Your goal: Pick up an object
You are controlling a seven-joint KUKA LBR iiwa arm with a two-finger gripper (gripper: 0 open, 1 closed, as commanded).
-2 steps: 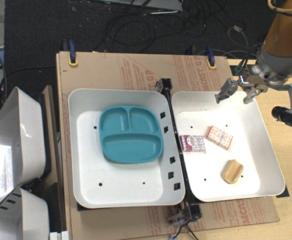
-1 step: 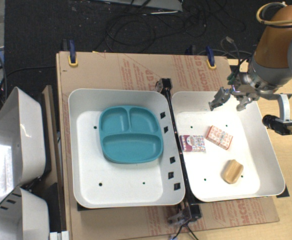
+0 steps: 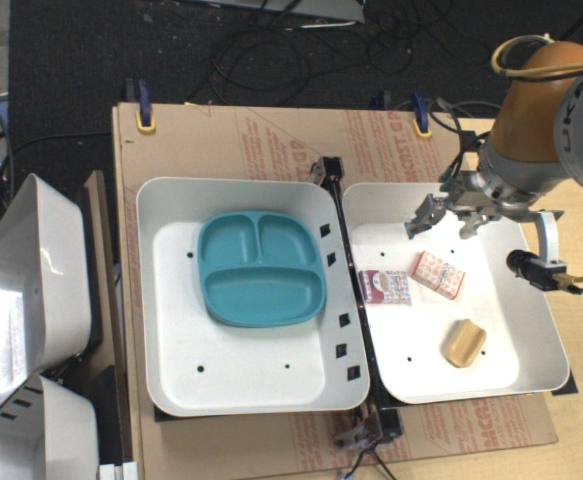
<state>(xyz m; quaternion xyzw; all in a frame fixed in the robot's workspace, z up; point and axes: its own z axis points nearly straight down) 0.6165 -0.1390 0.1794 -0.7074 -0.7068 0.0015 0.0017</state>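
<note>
1. Bins first: we see two shallow white bins side by side on the bench, the left bin (image 3: 161,298) and the right bin (image 3: 531,338), and they touch along a dark middle seam.
2. We see a teal divided plate (image 3: 262,268) lying flat in the left bin, a little toward 12 o'clock from the bin's middle.
3. In the right bin we count three things. A small purple and white packet (image 3: 385,287) lies at 9 o'clock, close to the seam. A pink patterned box (image 3: 439,274) lies just beside it, toward 3 o'clock. A tan block (image 3: 464,343) lies apart from both, toward 5 o'clock.
4. The gripper (image 3: 449,218) hangs over the 12 o'clock part of the right bin, above the pink patterned box. Its two fingers stand wide apart, and we see nothing between them.
</note>
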